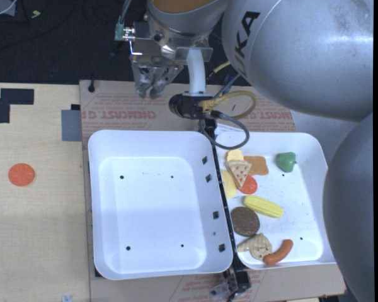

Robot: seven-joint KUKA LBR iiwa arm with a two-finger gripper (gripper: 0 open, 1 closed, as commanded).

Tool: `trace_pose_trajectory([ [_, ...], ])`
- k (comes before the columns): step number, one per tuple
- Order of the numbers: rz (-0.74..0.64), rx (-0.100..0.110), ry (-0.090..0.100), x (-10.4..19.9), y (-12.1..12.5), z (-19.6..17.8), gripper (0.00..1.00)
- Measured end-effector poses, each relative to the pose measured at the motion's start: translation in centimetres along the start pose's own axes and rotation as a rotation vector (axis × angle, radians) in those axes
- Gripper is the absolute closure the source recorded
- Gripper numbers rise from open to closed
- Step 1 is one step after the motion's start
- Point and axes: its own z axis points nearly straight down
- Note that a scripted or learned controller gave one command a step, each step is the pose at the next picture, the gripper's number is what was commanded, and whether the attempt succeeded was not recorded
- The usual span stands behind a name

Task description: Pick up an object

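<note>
My claw point(152, 83), its fingers together on nothing, hangs beyond the left bin point(107, 150), with toy corn point(263, 206) well off to its side.

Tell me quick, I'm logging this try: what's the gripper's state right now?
Gripper: above the far edge of the left bin, nothing between its fingers; open or shut cannot be told.

My gripper point(152, 83) up behind left bin point(107, 168), over cardboard, nothing btw fingers. Right bin point(315, 168) has corn point(263, 206), green piece point(286, 162), sausage point(279, 252), brown patty point(244, 221).
</note>
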Motion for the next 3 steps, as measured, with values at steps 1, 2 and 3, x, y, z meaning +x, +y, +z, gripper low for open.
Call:
trace_pose_trajectory([
  [1, -0.002, -0.001, 0.000, 0.0, -0.4, -1.1, 1.00],
  [2, 0.006, 0.020, -0.007, -0.1, -6.4, 15.6, 1.00],
  [3, 0.006, 0.014, -0.005, -0.1, -10.9, 25.0, 1.00],
])
